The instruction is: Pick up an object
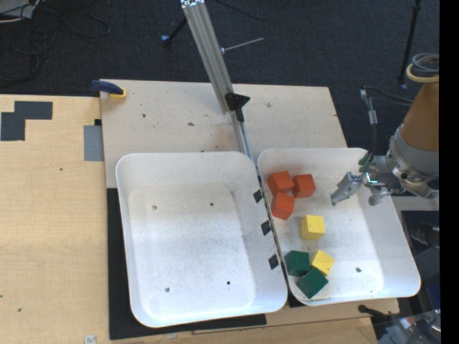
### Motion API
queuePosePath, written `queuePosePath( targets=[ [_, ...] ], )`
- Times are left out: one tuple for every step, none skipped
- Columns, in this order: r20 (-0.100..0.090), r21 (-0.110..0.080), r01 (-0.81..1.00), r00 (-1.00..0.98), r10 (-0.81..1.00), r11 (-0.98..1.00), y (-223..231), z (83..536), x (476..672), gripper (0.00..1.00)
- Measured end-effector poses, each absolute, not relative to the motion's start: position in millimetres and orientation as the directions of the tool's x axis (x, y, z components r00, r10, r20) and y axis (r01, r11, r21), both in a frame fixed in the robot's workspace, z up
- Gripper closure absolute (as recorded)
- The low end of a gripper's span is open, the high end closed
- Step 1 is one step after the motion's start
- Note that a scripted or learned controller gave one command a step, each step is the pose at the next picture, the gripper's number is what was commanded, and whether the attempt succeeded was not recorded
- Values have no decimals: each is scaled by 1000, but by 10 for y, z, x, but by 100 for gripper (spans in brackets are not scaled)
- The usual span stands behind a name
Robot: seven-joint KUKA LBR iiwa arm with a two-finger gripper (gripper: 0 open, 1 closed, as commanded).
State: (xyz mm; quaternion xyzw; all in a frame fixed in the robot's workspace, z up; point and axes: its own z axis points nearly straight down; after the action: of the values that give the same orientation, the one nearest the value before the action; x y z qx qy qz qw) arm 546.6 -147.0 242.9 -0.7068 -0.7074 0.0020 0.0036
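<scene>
The right bin (pixel 391 264) holds several blocks. Three orange-red blocks cluster near its left wall: one (pixel 280 181) at the back, one (pixel 304 185) beside it and one (pixel 283 206) in front. A yellow block (pixel 312 226) lies mid-bin. Nearer the front, a second yellow block (pixel 322 261) sits between two green blocks (pixel 297 262) (pixel 312 283). My gripper (pixel 360 192) hovers over the bin's right half, to the right of the orange-red blocks. It is open, its fingers spread apart with nothing between them.
The left bin (pixel 136 192) adjoins the right one along a divider with black clips (pixel 265 226). A slanted aluminium bar (pixel 211 49) rises behind the bins. A blue and yellow clamp (pixel 109 89) sits at the board's far left corner.
</scene>
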Motion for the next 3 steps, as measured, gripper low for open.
queuePosePath(
  targets=[
    [1, -3, 1000, 2, 1000, -2, -1479, 2451, 5472, 0],
    [2, -9, 1000, 2, 1000, -2, -1438, 1852, 5540, 0],
    [2, 1, 1000, 3, 1000, -3, -1423, 1274, 5487, 0]
  ],
)
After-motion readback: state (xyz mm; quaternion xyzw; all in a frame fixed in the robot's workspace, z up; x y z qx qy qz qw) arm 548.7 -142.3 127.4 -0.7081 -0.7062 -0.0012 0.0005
